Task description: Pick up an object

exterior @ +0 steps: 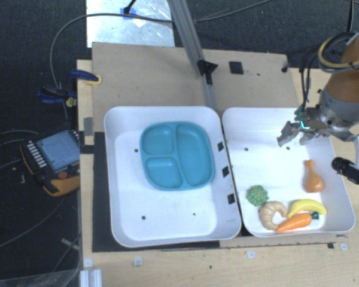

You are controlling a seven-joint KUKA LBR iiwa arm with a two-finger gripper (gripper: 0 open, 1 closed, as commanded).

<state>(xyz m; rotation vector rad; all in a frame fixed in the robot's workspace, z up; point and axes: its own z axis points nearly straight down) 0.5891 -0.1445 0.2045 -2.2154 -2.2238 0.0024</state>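
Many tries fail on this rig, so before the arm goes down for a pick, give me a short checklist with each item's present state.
1. Objects to pick lie in the right bin: ok; chicken leg, broccoli, croissant, banana and carrot.
2. Gripper holds nothing: ok, nothing visible between its fingers.
3. Gripper over a target: not ok; it hangs above bare bin floor, away from the toys.
4. Target stands apart from neighbours: ok for the chicken leg; not ok for croissant, banana and carrot, which crowd together.
5. Blue tray lies in the left bin, away from the pick area: ok.
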